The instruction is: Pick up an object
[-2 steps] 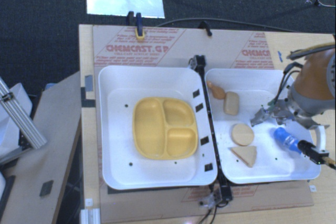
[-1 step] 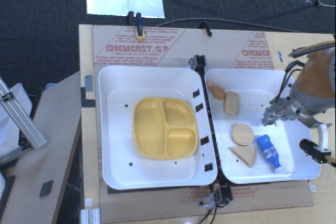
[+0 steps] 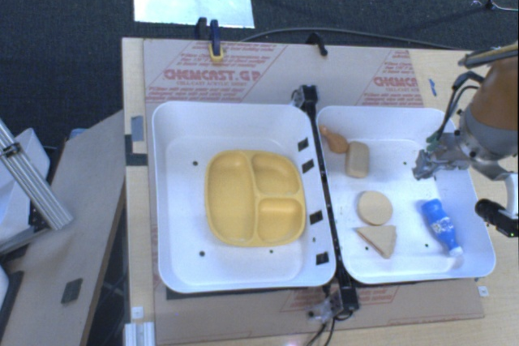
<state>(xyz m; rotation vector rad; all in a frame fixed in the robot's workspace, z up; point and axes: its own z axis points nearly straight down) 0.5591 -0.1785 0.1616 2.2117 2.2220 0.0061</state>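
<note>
A white left bin point(image 3: 174, 174) holds a yellow divided plate point(image 3: 254, 197); just beside it, the right bin point(image 3: 478, 259) holds a brown drumstick-shaped toy point(image 3: 333, 140), a tan block point(image 3: 358, 159), a round tan disc point(image 3: 375, 207), a tan wedge point(image 3: 379, 239) and a blue tube point(image 3: 439, 224). The gripper point(image 3: 430, 162) hovers above the right bin's upper right, near the tube, with nothing visibly between its tips, though its spread cannot be told. The approach step appears to be in hand, and the next move calls for descending squarely over one object.

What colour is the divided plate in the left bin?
Yellow plate, clearest in the camera view.
</note>
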